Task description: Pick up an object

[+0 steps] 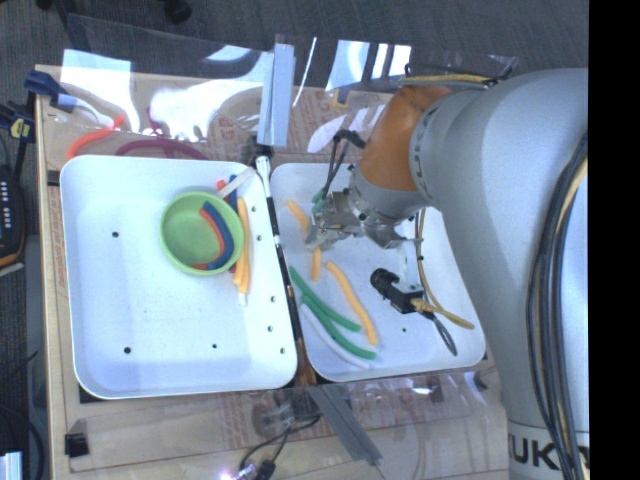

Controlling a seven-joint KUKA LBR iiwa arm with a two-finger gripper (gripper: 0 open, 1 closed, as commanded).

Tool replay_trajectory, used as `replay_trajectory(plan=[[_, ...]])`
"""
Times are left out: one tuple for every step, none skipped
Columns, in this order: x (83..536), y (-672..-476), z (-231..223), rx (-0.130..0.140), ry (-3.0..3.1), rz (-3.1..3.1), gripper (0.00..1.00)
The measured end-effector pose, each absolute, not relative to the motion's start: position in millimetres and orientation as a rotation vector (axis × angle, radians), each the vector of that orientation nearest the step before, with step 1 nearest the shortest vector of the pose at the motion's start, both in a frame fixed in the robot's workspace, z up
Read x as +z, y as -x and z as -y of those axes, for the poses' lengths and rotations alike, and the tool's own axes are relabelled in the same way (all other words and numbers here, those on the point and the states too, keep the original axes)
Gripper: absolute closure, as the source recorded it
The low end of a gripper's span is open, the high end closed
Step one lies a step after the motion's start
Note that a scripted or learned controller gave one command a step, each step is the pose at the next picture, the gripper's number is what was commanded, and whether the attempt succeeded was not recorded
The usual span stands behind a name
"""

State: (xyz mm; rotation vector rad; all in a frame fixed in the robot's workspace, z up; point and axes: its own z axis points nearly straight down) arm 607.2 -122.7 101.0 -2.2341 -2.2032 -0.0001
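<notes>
**Operator:** Report the gripper state.

**Technician:** The gripper [322, 226] hangs low over the upper part of the right bin [405, 340]. Whether it is released or clenched cannot be told from this angle, and nothing is visibly held.

**Operator:** Which object is the candidate?

**Technician:** The short orange stick [316, 264], lying flat on the bin floor just beside the gripper on the near side. A second orange stick [296, 214] lies close by, toward the bin's left wall.

**Operator:** How should the step be done?

**Technician:** In my judgement: centre over the short stick, turn the wrist so the closing direction crosses its width, descend to the floor, then close. Lift straight up and confirm the hold.

**Operator:** Hazards?

**Technician:** The long orange stick [352, 303] and the green strips [325, 308] lie near. A skewed approach may nudge them or catch two items. The left bin [130, 298], holding the green bowl [190, 236], is well apart and plays no part.
</notes>
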Motion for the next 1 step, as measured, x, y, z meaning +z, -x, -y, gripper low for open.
replay_trajectory(plan=[[192.8,-633.4,89.0,-0.001,1.788,2.584,1.0]])
